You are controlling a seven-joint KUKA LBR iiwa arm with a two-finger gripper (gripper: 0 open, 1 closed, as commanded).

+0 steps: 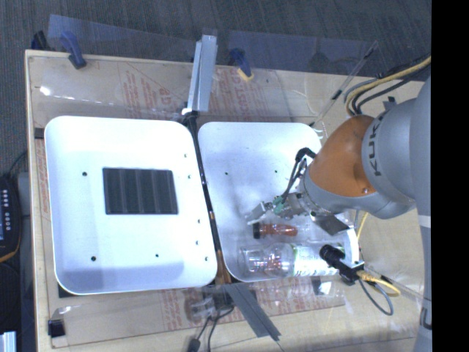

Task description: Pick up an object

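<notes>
In the right bin (242,156), near its front, lie a small bottle with a dark cap and reddish contents (276,230) and a clear plastic bottle (282,262) lying on its side closer to the front rim. My gripper (272,208) hangs low over the bin, just above the small reddish bottle, under the grey arm with the orange band (338,169). The wrist hides most of the fingers.
The left bin (117,270) holds a dark ribbed rectangle (140,191) in its middle. A metal divider (200,75) stands at the back between the bins. Cables (374,281) trail at the right, and blue clamps (73,53) hold the bench's back edge.
</notes>
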